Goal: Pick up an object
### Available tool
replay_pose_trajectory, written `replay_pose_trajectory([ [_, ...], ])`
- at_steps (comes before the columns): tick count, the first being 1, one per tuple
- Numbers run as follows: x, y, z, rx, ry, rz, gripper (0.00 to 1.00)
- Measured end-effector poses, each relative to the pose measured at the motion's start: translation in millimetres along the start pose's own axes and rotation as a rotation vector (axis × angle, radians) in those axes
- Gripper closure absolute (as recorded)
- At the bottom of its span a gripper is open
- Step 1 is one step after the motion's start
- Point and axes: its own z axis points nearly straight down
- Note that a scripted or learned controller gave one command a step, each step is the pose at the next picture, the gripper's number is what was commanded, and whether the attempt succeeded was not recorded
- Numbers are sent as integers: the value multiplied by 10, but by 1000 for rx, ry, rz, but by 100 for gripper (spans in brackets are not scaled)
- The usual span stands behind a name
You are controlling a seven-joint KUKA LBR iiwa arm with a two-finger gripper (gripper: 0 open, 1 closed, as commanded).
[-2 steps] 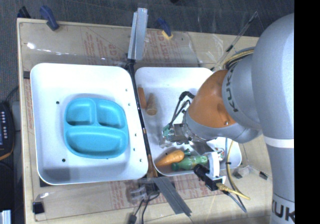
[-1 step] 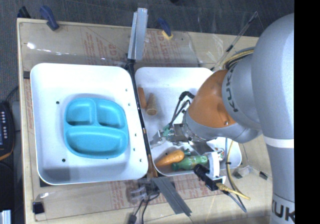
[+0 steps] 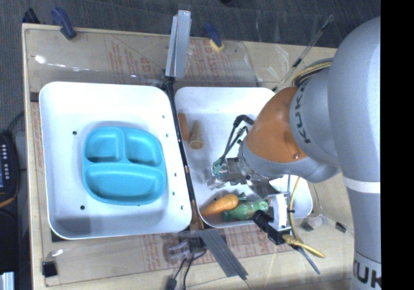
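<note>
Orange carrot (image 3: 220, 204) with a green top is lying at 6 o'clock in the right bin (image 3: 213, 98), beside a green item (image 3: 249, 210). Hand (image 3: 223, 172) is hovering just above the carrot, at its 12 o'clock; can't tell its opening.

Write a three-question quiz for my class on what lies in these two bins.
1. True or false: the blue divided tray lies in the left bin.
2. Which sits nearest the right bin's front wall? A carrot B brown block C blue divided tray
3. Fill in: the green item lies beside the ____.

Key: 1 true; 2 A; 3 carrot.
</note>
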Motion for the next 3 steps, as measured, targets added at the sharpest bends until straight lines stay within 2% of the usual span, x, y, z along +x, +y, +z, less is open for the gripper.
replay_pose_trajectory([
  [1, 1, 0, 0, 0, 0, -1, 0],
  [2, -114, 113, 205, 5, 4, 5, 0],
  [3, -108, 127, 109, 4, 5, 1, 100],
])
